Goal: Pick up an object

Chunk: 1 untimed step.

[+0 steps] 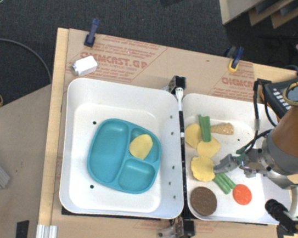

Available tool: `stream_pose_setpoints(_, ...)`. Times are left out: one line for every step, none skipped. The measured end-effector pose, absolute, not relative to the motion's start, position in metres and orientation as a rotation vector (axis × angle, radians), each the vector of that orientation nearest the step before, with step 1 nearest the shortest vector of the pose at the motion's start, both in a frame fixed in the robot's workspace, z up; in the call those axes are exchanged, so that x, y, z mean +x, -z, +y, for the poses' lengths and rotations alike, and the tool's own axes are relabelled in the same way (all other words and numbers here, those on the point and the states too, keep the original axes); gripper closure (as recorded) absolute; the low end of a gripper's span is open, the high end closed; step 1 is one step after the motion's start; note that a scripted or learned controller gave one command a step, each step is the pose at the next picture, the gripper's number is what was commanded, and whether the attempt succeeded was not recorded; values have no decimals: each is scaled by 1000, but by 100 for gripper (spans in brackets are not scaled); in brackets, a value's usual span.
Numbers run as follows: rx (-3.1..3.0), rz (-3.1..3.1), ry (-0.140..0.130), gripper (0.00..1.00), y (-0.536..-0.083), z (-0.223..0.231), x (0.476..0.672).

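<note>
My gripper [230, 164] hangs low over the middle of the right bin [234, 108], its tip just above a yellow slice [202, 168] and a short green piece [224, 183]. Nothing can be seen held in it. Close by lie two more yellow slices [193, 134] [208, 149], a long green stick [204, 128], a tan piece [223, 128], an orange-red piece [242, 194] and a brown disc [203, 200]. In the left bin [72, 132] sits a blue divided plate [111, 154] with a yellow piece [141, 145] in its upper right compartment.
The arm's grey body and orange band [297, 129] cover the right bin's right side. A black clip [177, 84] stands where the bins meet. A small white box [85, 65] and two clamps [91, 32] [236, 57] sit on the back board.
</note>
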<state>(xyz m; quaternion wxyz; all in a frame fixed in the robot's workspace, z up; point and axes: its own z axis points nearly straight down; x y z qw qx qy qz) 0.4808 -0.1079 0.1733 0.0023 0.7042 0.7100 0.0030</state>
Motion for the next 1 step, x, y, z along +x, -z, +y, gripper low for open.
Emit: stream_pose_setpoints(2210,2227,-9,0,-241,-47,480)
